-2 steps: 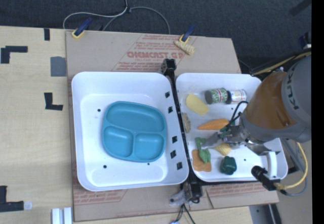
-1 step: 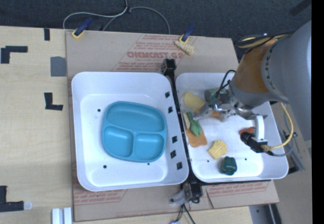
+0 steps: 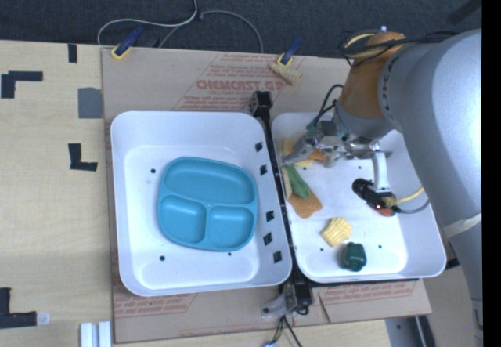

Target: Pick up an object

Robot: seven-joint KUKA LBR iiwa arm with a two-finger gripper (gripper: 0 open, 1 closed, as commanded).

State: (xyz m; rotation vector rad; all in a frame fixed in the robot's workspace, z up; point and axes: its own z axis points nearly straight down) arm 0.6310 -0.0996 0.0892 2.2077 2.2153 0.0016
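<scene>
Hovering low in the right bin's (image 3: pixel 423 259) far left corner, my claw (image 3: pixel 319 148) sits over small food pieces; I cannot tell its state. Just toward me lies a green pod (image 3: pixel 297 181), long axis running away from me and toward me, touching an orange piece (image 3: pixel 307 204).

We look down at a slant from one fixed camera above the bench (image 3: pixel 47 181), both white bins (image 3: pixel 133 142) in frame, the arm (image 3: pixel 438 118) entering from the right.
</scene>
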